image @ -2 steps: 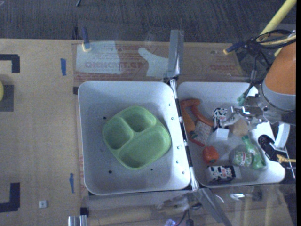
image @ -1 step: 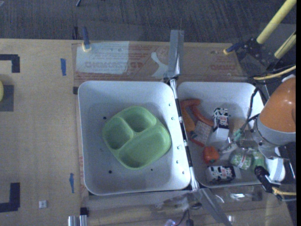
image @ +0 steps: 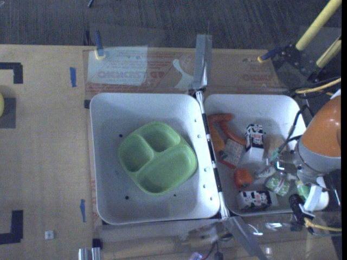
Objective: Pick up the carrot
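1. The arm (image: 325, 140) reaches in from the right, its orange band sitting over the right edge of the right bin (image: 282, 103), with the grey wrist below and to the left of the band.
2. The gripper (image: 275, 166) points leftward and down into the right bin, low among the clutter in the bin's right half.
3. Whether the gripper is released or clenched cannot be told; its tip is blurred against the items around it, and nothing is clearly seen between its parts.
4. The carrot (image: 223, 130) lies in the upper left part of the right bin, close to the divider wall, a long orange shape slanting down to the right.
5. The carrot is well apart from the gripper, with a small black-and-white carton (image: 255, 136) standing between them.
6. A red-orange round item (image: 243, 176) lies below the carrot, near the bin's middle, just left of the gripper.
7. A second black-and-white carton (image: 255, 200) lies on its side near the bin's front wall.
8. The left bin (image: 108, 118) bears a green divided plate (image: 158, 157) with three compartments.
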Motion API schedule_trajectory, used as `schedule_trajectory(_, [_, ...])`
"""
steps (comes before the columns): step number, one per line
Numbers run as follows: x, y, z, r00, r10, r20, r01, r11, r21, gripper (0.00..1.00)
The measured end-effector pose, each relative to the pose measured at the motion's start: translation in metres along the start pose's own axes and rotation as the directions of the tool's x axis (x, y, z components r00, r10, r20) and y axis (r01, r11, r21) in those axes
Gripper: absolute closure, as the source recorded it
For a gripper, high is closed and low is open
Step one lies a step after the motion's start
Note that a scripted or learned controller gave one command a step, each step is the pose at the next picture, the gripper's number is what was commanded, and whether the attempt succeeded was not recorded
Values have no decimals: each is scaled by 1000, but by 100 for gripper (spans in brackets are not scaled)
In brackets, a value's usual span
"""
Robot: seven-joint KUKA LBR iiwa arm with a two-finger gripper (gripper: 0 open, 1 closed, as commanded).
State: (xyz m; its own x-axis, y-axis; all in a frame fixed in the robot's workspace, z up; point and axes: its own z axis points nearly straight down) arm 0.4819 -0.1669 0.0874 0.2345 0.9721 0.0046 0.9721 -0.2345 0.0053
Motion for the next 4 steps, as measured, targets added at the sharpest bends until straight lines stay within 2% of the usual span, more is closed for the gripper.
schedule_trajectory(1, [-1,-1,-10,1000,3,2,-3,1000,0,100])
schedule_trajectory(2, [4,0,-10,1000,-4,-5,4,1000,2,0])
schedule_trajectory(3, [2,-1,-19,1000,-2,-1,2,1000,3,100])
schedule_trajectory(4, [-47,8,-55,971,237,8,-237,971,7,100])
